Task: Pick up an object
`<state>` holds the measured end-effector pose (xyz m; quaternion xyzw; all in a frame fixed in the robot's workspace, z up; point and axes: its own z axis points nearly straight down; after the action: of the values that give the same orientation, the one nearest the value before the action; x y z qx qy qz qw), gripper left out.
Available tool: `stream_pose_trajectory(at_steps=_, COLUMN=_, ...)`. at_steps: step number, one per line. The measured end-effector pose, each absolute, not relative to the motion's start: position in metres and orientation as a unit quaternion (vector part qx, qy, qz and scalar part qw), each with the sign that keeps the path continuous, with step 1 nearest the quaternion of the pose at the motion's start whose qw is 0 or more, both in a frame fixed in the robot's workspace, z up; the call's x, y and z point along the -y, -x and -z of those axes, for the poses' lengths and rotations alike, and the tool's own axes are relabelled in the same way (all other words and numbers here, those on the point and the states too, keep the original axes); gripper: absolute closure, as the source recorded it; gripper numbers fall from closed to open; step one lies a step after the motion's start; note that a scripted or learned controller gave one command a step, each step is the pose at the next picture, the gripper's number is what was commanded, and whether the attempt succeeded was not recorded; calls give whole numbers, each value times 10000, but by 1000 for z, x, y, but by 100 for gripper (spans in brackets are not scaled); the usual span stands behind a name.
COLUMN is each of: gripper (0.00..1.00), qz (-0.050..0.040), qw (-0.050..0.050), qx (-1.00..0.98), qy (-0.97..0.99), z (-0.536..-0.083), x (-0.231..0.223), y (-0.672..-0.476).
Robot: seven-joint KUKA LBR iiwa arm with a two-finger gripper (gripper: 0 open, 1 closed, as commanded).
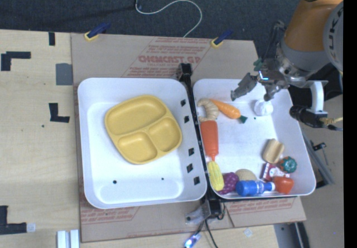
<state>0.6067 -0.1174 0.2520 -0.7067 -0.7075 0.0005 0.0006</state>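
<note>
My gripper [255, 92] hangs open over the far edge of the right bin [245, 141], with nothing between its fingers. Just below and right of it lies a small white object [263, 108]. An orange carrot [226, 109] lies to its lower left, beside a pale curved piece [210, 108]. A long orange-red piece [210, 138] and a corn cob [215, 174] line the bin's left wall. Purple grapes [229, 181], a blue bottle [251, 187], a tan bread piece [272, 150] and red and green items [284, 174] crowd the near right corner.
The left bin [100, 180] holds a yellow divided plate [144, 128]. A black clip row [192, 130] joins the two bins. A white cable [167, 7] loops behind the cardboard base. The arm's orange band [312, 13] stands at the upper right.
</note>
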Motion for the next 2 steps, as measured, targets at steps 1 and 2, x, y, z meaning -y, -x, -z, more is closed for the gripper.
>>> stream_pose_trajectory(at_steps=1, gripper=0, qz=31, qw=-28, qx=7091, qy=7051, z=-384, x=74, y=-556)
stream_pose_trajectory(at_steps=2, gripper=0, qz=51, qw=-32, qx=7114, qy=7027, z=-504, x=-13, y=-509)
